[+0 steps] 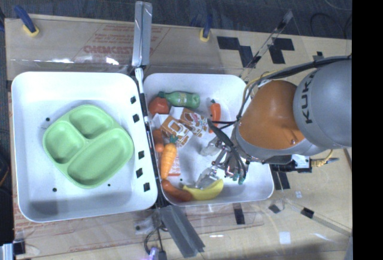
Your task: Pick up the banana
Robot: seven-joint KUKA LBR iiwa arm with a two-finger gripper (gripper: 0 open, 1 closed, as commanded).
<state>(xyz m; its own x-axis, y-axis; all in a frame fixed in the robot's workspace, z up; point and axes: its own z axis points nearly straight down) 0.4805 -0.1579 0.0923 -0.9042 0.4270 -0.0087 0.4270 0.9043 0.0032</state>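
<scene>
the green divided plate [88,144] sits alone in the left bin [30,193], well apart from the work, while in the right bin [230,82] the banana [205,191] lies along the near wall, touching a red sausage-like piece [170,189] and just below the carrot [169,159]. the gripper [210,179] hangs right at the banana's upper edge, so a good grasp probably means straddling the fruit's narrow width without catching its neighbours. whether the jaws are apart or together i cannot tell, since metal, cables and glare blur there, and the orange-banded wrist hides the bin's right side.
</scene>
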